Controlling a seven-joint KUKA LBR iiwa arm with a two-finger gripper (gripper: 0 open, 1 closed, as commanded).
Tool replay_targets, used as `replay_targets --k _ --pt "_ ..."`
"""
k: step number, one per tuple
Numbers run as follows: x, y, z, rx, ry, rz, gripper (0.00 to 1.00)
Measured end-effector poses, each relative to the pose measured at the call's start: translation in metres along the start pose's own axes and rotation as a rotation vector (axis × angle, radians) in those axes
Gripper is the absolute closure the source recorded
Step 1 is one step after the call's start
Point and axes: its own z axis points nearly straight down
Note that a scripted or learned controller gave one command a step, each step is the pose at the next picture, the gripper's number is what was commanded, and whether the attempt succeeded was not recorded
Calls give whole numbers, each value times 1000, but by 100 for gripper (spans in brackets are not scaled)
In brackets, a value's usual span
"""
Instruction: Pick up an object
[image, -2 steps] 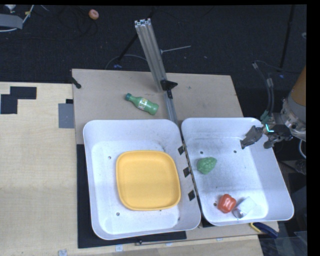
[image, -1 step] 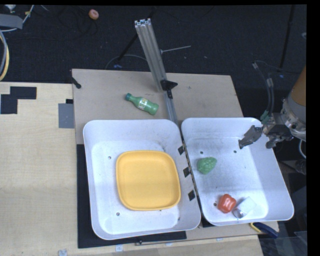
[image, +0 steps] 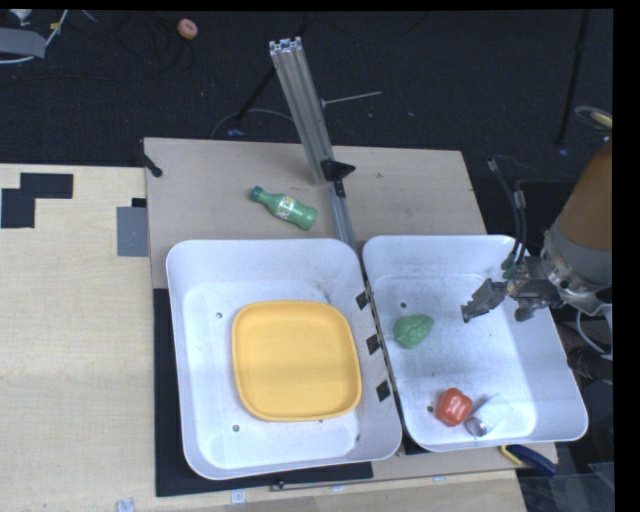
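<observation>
So the arm (image: 590, 225) comes in from the right, and its end effector (image: 492, 300) is sitting over the right bin (image: 540, 400), up toward that bin's far right part. It's dark and small here, and I honestly cannot tell if it's open or closed, so I'll leave that alone. Nothing visible is gripped in it as far as I can see. The closest object is the green lumpy thing (image: 413, 329), which lies on the bin floor near the left wall, a bit left of and below the end effector, clearly apart from it. Further toward the near edge of the same bin there's a red object (image: 453, 405), with a small grey piece (image: 476, 427) just beside it on its right, close enough that they may be touching. The left bin (image: 195, 300) has a yellow square plate (image: 296, 359) lying flat in the middle. Behind the bins, on the bare worktop (image: 410, 190), a green bottle (image: 284, 207) is lying on its side, well apart from everything in the bins. A metal rail (image: 305, 95) slants up from the worktop between the two bins toward the top of the shot.
</observation>
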Motion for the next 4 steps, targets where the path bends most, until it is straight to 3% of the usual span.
replay_targets --k 2,3,4 --pt "4 2 112 0 0 0 0" --pt "2 2 100 -4 -1 3 100" --pt "4 -2 57 -8 -2 1 100"
